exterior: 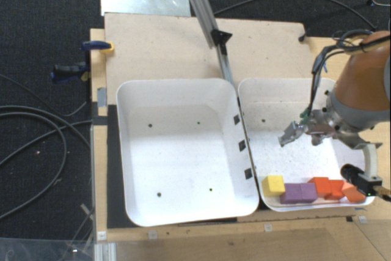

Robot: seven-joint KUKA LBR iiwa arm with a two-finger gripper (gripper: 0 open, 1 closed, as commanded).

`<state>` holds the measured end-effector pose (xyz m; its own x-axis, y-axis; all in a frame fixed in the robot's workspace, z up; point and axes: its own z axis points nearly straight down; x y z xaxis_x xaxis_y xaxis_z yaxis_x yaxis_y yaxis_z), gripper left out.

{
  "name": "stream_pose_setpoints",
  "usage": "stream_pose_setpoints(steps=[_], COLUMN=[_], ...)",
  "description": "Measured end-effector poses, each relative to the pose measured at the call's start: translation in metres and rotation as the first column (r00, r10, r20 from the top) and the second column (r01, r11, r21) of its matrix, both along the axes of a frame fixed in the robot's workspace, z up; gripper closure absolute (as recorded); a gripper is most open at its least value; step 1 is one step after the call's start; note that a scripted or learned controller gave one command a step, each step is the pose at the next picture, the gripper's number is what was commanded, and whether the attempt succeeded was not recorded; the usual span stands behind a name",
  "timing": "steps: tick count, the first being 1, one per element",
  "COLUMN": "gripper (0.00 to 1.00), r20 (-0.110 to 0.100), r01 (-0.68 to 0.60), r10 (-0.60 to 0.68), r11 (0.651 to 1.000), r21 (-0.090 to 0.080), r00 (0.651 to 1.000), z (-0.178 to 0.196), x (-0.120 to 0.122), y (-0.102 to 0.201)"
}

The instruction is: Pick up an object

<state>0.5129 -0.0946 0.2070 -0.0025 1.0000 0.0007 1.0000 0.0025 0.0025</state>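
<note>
Blocks lie in a row along the near wall of the right bin (269,91) — a yellow block (273,184) at the left end, then a purple block (299,193), then an orange block (327,187) pressed against it. The yellow one looks the best target, since its left side stands free. A good pick would bring the claw straight down over it, fingers on either side and clear of the purple neighbour and the bin wall. The gripper (289,135) hangs above the bin's bare middle, near the blocks but apart from them, farther from the camera than the row — nothing sits between its fingers, and whether they are spread or pressed together cannot be told. The left bin (131,91) stands alongside.
</note>
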Motion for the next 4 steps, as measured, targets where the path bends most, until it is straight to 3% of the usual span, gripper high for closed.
stream_pose_setpoints(steps=[1,2,3,4], gripper=[0.0,0.0,0.0,0.0], r20=[0.009,0.005,-0.007,0.009], r01=[0.004,-0.007,0.003,-0.004], r10=[-0.004,0.007,-0.003,0.004], r11=[1.0,1.0,1.0,1.0], r21=[-0.006,-0.001,0.0,-0.003], r00=[1.0,1.0,1.0,1.0], z=[0.095,0.137,0.079,0.221], x=[0.014,0.024,-0.02,-0.027], y=[-0.061,-0.022,-0.031,-0.009])
